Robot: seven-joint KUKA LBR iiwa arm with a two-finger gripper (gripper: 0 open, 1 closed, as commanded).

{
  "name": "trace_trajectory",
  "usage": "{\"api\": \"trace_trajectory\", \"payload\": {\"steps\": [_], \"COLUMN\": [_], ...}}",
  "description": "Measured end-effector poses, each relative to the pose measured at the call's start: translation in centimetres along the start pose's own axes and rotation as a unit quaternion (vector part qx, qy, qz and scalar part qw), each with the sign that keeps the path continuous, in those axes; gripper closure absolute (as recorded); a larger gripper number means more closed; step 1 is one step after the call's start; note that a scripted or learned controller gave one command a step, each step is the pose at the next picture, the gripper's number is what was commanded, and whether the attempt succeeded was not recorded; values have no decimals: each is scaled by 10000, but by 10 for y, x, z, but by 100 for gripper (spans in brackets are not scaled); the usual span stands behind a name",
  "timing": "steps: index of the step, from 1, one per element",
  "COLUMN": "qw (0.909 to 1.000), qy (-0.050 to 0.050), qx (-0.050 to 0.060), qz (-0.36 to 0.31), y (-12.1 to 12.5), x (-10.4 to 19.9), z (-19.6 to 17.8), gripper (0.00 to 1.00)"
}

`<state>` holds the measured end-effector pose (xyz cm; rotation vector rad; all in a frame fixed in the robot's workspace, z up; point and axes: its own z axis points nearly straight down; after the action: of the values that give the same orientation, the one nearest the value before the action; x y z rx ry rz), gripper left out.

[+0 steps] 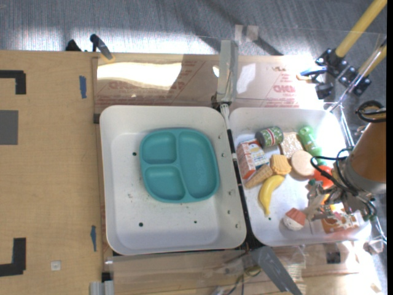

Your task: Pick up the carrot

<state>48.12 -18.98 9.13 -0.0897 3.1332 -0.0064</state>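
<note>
We see the right-hand shallow white bin (344,241) crowded with toy food. A yellow plastic banana (270,191) lies near its middle, with a tan waffle-textured cone (263,173) and a red-and-white carton (247,155) just to its left. Above them sit a small green-labelled can (269,136), a pale speckled slice of bread (290,144) and a bright green vegetable piece (308,139). A round beige disc (301,165) lies beside the cone's top, and a red-and-white wedge (293,219) rests near the front wall. An orange-and-white packet (341,222) lies at the lower right.

The left-hand shallow white bin (123,177) holds a teal divided plastic plate (180,165) with three compartments. Both bins rest on a wooden bench (141,78) with clear sheeting behind; a flat brown cardboard panel (46,165) with black marks covers the left side. Grey floor runs along the top, and a yellow pole (365,20) slants in at the upper right.

The metal two-finger claw (319,203) hangs low in the right bin, its arm reaching in from the right. The orange toy carrot (323,174) shows as a small orange-red shape just above the claw, between the beige disc and the wrist, partly hidden by cabling. We cannot tell how wide the claw stands, and nothing is visibly gripped by it.
</note>
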Motion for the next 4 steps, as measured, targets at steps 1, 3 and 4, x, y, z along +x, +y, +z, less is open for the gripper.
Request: {"api": "trace_trajectory", "payload": {"steps": [1, 3, 4], "qw": [9998, 9919, 9919], "qy": [-48, 26, -30], "qx": [-18, -25, -18], "qz": [193, 1270, 1273], "y": [87, 98, 98], "x": [-24, -16, -18], "z": [-118, -181, -193], "gripper": [100, 100, 100]}}
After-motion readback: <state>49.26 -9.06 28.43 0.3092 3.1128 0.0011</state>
